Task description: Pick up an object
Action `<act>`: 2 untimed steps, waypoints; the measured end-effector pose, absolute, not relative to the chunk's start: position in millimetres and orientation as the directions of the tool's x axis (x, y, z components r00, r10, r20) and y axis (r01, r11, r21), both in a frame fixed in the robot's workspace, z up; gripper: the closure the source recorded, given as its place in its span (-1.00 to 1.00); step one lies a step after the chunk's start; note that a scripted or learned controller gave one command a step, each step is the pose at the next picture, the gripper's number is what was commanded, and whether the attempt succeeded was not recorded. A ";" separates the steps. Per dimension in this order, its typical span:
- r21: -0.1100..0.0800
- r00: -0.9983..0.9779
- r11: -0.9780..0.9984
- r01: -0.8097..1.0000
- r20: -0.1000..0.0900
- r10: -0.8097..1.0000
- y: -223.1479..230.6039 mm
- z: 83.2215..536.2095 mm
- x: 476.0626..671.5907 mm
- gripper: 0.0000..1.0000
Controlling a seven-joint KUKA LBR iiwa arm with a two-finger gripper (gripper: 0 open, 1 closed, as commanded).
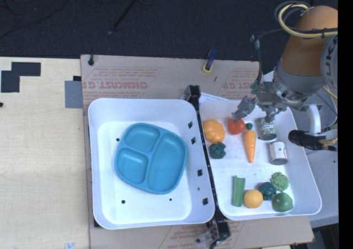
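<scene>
Gripper [256,111] fingers spread apart, holding nothing, above the right bin [309,176] far edge. Tomato [236,126] and carrot [250,145] lie just below.

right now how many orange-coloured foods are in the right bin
3: an orange pepper near the divider, a carrot mid-bin, and a small orange at the front edge. None looks hidden.

My bench [38,160] is a pale wooden surface carrying a printed cardboard sheet [143,80], with dark grey patches [22,74] near its left edge. Directly on the cardboard sit two shallow white bins, touching side by side: the left bin [105,115] and the right bin [309,182].
</scene>
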State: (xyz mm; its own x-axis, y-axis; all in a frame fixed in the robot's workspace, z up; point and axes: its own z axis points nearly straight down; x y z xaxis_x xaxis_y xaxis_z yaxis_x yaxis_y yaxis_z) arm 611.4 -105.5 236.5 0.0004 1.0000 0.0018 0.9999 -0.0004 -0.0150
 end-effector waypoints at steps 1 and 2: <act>-0.001 -0.001 0.001 1.000 0.000 1.000 -105.7 244.3 613.8 -1.00; -0.007 0.000 0.000 1.000 0.001 1.000 -109.0 199.7 614.9 -1.00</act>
